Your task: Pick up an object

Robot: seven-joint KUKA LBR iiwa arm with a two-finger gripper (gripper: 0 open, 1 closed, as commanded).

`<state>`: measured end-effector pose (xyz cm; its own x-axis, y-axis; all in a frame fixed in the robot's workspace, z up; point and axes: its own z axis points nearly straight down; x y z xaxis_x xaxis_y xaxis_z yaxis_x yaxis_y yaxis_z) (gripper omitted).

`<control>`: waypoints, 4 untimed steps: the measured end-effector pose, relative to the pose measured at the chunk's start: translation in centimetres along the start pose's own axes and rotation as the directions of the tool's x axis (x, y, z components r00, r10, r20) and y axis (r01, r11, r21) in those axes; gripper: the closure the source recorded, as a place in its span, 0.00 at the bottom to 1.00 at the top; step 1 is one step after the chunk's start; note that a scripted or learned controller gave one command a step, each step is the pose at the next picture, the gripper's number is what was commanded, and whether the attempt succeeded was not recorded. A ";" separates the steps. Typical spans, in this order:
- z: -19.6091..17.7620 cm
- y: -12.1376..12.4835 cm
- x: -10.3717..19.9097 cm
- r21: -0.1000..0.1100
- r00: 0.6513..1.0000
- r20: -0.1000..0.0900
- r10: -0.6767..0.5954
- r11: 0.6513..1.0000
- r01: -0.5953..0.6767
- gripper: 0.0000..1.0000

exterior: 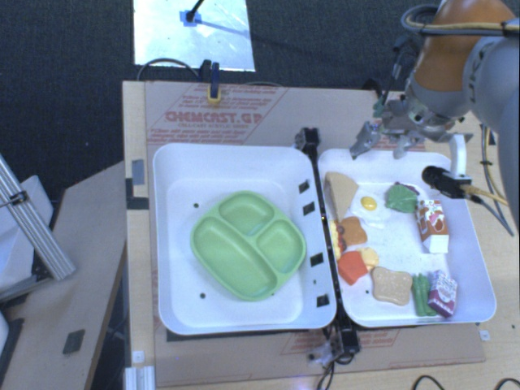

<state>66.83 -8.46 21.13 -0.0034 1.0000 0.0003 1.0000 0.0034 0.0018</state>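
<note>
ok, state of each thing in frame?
pincer: open, holding nothing, above right bin's far edge
green tray: flat in left bin, compartments bare
right bin: holds toy food
fried egg: flat
toast: flat
carton: lying on its side
</note>
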 end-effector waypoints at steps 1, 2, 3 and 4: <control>4.3 0.5 0.0 0.003 1.000 0.001 -0.001 1.000 0.001 0.00; 8.7 0.5 -0.8 0.003 1.000 0.001 0.003 1.000 -0.003 0.00; 12.4 0.7 -0.7 -0.006 1.000 -0.001 0.002 1.000 -0.002 0.00; 10.9 1.0 -0.6 -0.015 1.000 0.000 0.000 1.000 0.000 1.00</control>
<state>67.87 -9.10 10.21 -0.0033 1.0000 0.0004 0.9999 0.0033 0.0169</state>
